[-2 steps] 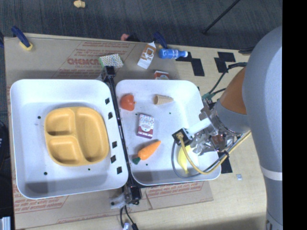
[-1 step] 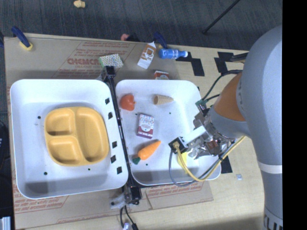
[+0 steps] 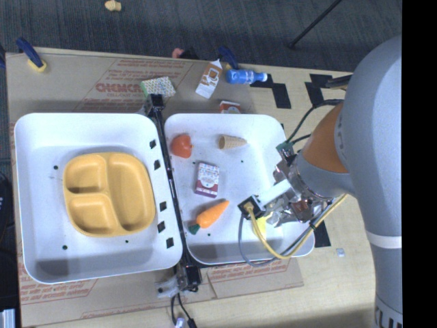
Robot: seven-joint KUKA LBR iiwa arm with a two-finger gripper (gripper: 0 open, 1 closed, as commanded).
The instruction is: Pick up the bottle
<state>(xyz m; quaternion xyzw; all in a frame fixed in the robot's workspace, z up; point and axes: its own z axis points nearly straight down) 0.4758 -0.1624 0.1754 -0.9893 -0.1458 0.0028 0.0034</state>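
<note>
A: Where's the bottle (image 3: 246, 77)?
B: Outside both bins, lying on its side on the cardboard beyond the far rim of the right bin (image 3: 270, 125), near a small carton (image 3: 208, 79). It's blue with a white label.

A: And the gripper (image 3: 273, 214)?
B: Low over the near right part of the right bin, well apart from the bottle. A yellow cable (image 3: 273, 246) loops under it.

A: Fingers spread or pressed together?
B: I cannot tell; the wrist and cables hide them. Nothing is visibly held.

A: What lies in that bin?
B: A red tomato (image 3: 181, 145) at the far left, an ice-cream cone (image 3: 232, 142) beside it, a small maroon box (image 3: 207, 178) in the middle and a carrot (image 3: 210, 214) just nearer, close to the gripper.

A: The left bin (image 3: 41, 132)?
B: It holds a yellow divided plate (image 3: 109, 192), three compartments, lying flat
</note>
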